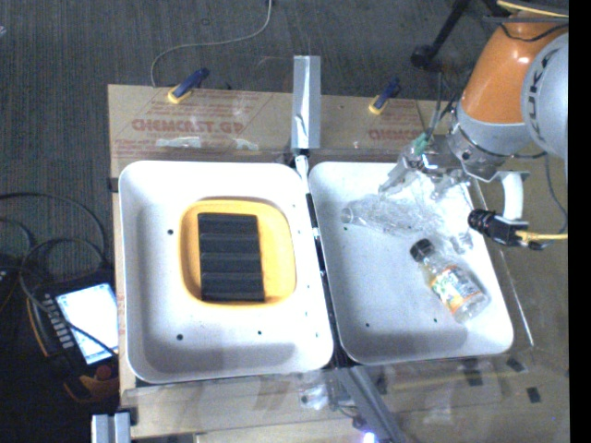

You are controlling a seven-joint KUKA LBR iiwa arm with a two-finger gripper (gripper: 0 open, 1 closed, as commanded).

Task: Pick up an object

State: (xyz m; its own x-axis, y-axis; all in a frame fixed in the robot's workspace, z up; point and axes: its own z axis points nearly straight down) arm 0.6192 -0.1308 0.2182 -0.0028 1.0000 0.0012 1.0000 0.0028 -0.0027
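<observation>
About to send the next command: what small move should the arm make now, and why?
Probably lower a little onto the crumpled clear plastic. The gripper sits at the right bin's far edge, right above that plastic, with nothing seen between its fingers. The small bottle lies farther off, nearer the front.

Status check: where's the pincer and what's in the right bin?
Pincer low over the right bin's back corner. Crumpled clear plastic directly beneath. Small bottle lies apart, nearer front. Nothing visibly held.

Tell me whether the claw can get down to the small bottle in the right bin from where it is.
Probably yes. The small bottle lies flat on the right bin floor with nothing over it. The claw hangs nearby, above crumpled clear plastic that sits beside the bottle, not on it.
</observation>
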